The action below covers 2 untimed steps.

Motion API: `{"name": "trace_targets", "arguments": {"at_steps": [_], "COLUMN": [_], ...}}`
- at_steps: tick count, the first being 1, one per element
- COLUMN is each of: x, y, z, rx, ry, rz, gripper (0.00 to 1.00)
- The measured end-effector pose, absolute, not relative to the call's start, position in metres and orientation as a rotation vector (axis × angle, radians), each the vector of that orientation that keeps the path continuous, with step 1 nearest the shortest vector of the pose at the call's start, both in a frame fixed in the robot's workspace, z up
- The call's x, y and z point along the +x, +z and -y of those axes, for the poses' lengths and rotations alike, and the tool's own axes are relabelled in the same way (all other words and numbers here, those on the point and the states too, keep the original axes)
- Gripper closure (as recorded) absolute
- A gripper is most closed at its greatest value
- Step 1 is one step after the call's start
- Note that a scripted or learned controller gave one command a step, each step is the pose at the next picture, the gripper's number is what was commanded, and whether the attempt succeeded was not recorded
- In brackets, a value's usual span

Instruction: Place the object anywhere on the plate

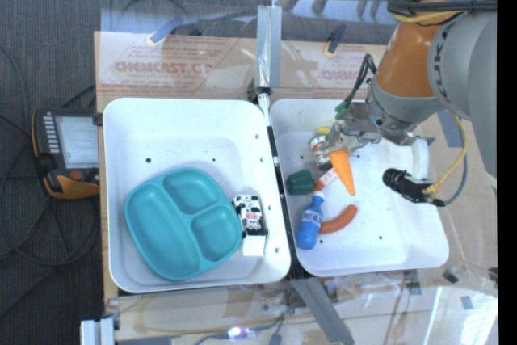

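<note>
Overhead, the grey arm with its orange band reaches in from the right over the far part of the right bin (pixel 420 250). Its end effector (pixel 339 143) sits low above the bin floor, and the wide end of an orange carrot (pixel 344 171) lies right at its tip; whether the carrot is truly pinched or merely touched cannot be told from this slant. The carrot points toward the near side. Just left of it lies a small dark green item (pixel 300 182), and nearer still a blue bottle (pixel 309 224) with a red-orange sausage shape (pixel 339 219) beside it. In the left bin (pixel 129 125) a teal divided plate (pixel 182 222) rests toward the near side, with a black-and-white cow-patterned carton (pixel 251 220) touching its right rim. Both bins stand side by side on the worktop (pixel 121 69).
</note>
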State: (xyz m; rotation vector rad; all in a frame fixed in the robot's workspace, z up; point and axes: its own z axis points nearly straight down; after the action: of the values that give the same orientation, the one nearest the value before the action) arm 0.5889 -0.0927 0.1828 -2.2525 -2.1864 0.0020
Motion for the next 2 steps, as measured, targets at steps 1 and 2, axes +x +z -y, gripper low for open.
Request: {"name": "trace_targets", "arguments": {"at_steps": [1,2], "x": [0.542,0.535], "y": [0.182,0.19], "z": [0.008,-0.071], "rx": [-2.42,-2.462], "ry": [0.006,0.006], "rz": [1.997,1.949], "gripper": [1.0,1.0]}}
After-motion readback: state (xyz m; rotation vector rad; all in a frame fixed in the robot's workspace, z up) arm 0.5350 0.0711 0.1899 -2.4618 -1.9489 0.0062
